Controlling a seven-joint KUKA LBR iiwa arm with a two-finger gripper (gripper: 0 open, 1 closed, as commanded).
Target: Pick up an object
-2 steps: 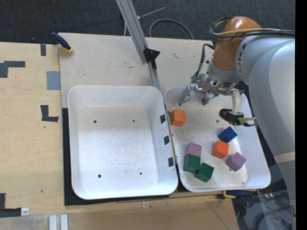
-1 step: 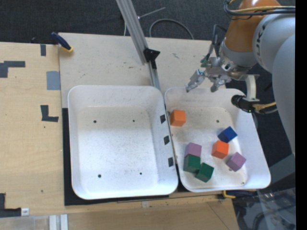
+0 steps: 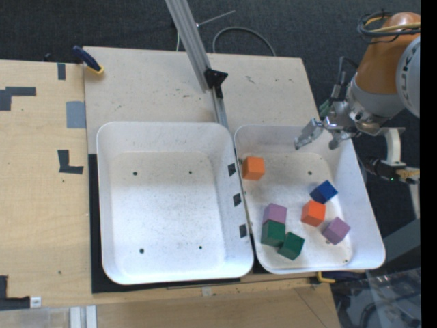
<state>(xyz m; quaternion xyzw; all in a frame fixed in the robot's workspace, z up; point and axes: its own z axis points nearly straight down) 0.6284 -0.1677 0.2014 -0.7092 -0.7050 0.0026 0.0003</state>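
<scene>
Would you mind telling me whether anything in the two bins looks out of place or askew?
Nothing stands out. The blocks all lie inside the right bin: an orange cube sits alone near its left wall, the others cluster lower down. The pincer hangs over the bin's upper edge.

Bare floor surrounds the lone orange cube (image 3: 253,167); the other blocks (image 3: 300,223) crowd the right bin's (image 3: 362,183) near end.
</scene>
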